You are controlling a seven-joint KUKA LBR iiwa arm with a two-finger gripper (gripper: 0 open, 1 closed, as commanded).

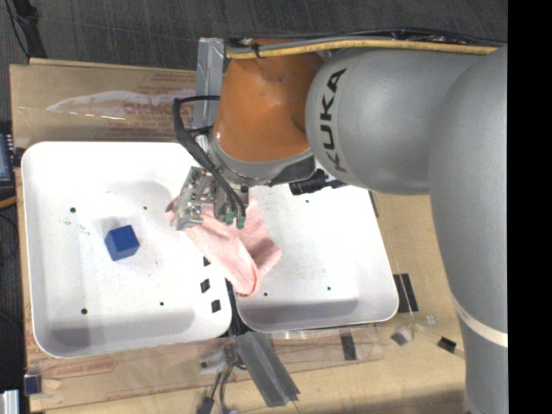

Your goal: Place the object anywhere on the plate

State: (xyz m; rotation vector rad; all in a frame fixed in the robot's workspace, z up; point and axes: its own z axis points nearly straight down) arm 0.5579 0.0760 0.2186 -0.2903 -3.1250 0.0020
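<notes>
A small blue cube (122,241) lies in the left white bin (52,231), near its middle. A pink, floppy-looking flat thing (243,253), perhaps the plate, lies across the ridge between the two bins, with most of it in the right bin (345,257). My gripper (210,205) hangs right over the pink thing's upper left end, about a hand's width to the right of the cube. The gripper's body hides that end of the pink thing.
The big grey arm with its orange band (259,102) covers the back of the right bin and the bench's right side. Black tape marks (205,285) sit on the ridge between the bins. A grey bracket (263,369) lies in front of the bins.
</notes>
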